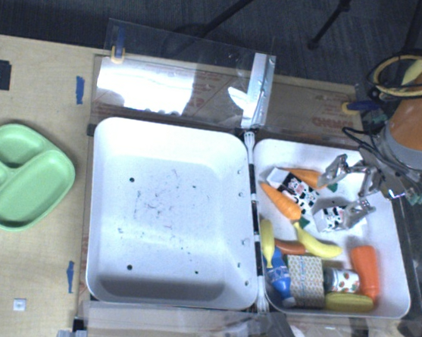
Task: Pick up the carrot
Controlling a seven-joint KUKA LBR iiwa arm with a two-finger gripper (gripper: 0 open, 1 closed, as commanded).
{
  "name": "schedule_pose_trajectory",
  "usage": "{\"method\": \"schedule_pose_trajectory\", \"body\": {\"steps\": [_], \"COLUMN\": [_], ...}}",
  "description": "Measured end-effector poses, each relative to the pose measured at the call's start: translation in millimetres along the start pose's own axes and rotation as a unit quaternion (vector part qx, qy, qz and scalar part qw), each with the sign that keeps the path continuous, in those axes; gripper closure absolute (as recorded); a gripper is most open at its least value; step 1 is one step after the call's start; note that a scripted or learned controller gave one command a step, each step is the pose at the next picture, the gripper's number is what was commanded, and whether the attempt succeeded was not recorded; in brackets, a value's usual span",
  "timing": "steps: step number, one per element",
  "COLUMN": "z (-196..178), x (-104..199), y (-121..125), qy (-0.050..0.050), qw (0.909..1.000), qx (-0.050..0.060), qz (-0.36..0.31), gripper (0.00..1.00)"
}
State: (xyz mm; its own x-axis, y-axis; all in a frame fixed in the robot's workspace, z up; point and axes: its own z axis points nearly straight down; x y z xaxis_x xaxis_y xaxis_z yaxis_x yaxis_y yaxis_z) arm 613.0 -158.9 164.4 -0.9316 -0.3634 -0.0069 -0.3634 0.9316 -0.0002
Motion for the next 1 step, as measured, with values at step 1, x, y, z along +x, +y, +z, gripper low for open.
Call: {"method": "schedule_pose_trajectory", "body": {"steps": [1], "z": [-12.2], "x": [-2.3], "y": [-0.5], "qy": [-0.005], "qw": [1.0], "qx": [0.001], "qz": [0.002], "gripper": [1.0]}}
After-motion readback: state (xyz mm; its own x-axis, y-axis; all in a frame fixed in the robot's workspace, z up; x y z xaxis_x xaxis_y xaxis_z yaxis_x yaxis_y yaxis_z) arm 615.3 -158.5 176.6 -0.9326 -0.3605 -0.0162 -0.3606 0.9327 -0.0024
